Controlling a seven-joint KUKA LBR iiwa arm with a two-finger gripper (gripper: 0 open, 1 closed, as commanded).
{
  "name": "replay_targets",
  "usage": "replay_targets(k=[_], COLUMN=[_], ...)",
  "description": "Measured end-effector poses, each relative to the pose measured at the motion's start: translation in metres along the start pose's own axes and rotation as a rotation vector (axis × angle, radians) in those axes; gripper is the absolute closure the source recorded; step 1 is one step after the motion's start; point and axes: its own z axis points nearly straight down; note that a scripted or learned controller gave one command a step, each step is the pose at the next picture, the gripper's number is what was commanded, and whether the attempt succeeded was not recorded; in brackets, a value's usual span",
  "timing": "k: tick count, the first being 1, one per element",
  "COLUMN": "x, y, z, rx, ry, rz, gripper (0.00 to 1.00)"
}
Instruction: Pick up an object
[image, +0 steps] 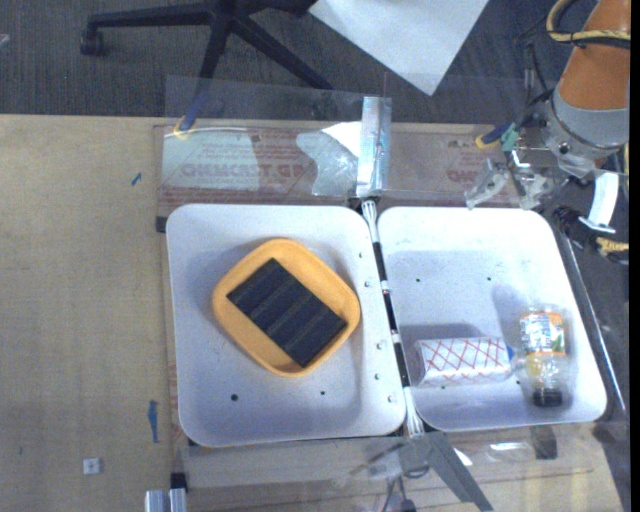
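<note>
1. In the camera view, two shallow white bins sat side by side on the bench: the left bin (200, 400) and the right bin (450, 250), their inner rims touching along the middle.
2. The left bin held a yellow tray (240, 335) with rounded corners, lying turned at an angle near the bin's centre. A dark, ribbed rectangular panel (287, 312) lay on top of the tray, covering most of it.
3. The right bin held two things in its near half. A white box with a red lattice pattern (462, 359) lay flat close to the bin's left wall.
4. Just right of that box, a small clear bottle (543, 355) lay on its side, with an orange label toward the far end and a dark cap toward the near end. Whether the box and bottle touched could not be told.
5. The arm (598, 75), with its orange band, was at the far right corner of the scene, beyond the right bin's far rim.
6. The gripper (505, 175) hung above the far edge of the right bin, well apart from the box and bottle, with nothing between its fingers; whether the jaws were open or closed could not be told.
</note>
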Motion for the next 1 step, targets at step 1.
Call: replay_targets(k=[1], x=[-0.0078], y=[-0.0772], z=[0.0993], rx=[0.0], ry=[-0.001], rz=[0.074], gripper=[0.0])
